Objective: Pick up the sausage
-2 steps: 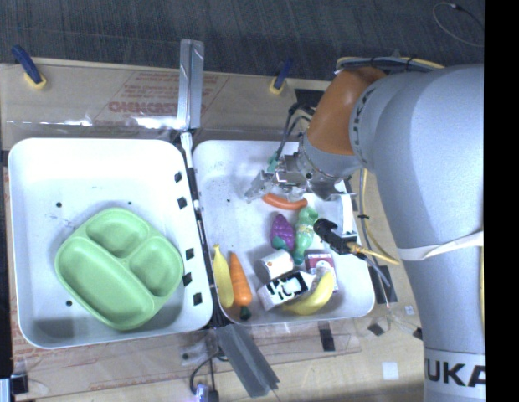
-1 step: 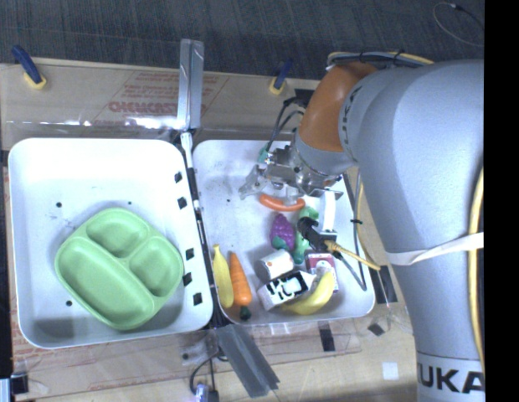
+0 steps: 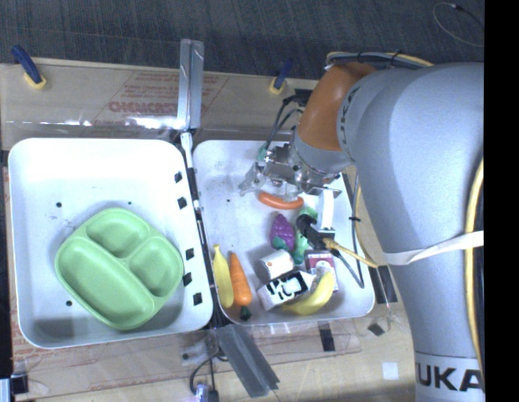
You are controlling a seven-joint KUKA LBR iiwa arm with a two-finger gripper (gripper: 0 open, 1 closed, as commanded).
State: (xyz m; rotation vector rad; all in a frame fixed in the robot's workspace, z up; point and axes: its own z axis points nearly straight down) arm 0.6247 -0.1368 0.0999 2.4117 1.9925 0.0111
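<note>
Left bin: white, shallow; holds a green divided plate with three compartments, lying toward the near left corner.
Divider: the two bins meet here, rims touching, with black clips along the seam.
Right bin: white, shallow; holds the loose food items.
Small banana: yellow, against the left wall of the right bin, lying lengthwise.
Carrot: orange, just beside the small banana, parallel to it.
Sausage: orange-red, curved, in the far half of the right bin, lying flat on the floor directly below the gripper.
Gripper: positioned over the far part of the right bin, just above the sausage; finger spacing cannot be determined.
Grapes: purple, near the centre, nearer than the sausage.
Carton: white with black print, beside a large banana.
Arm: grey, orange band above the wrist, entering from the right.
</note>
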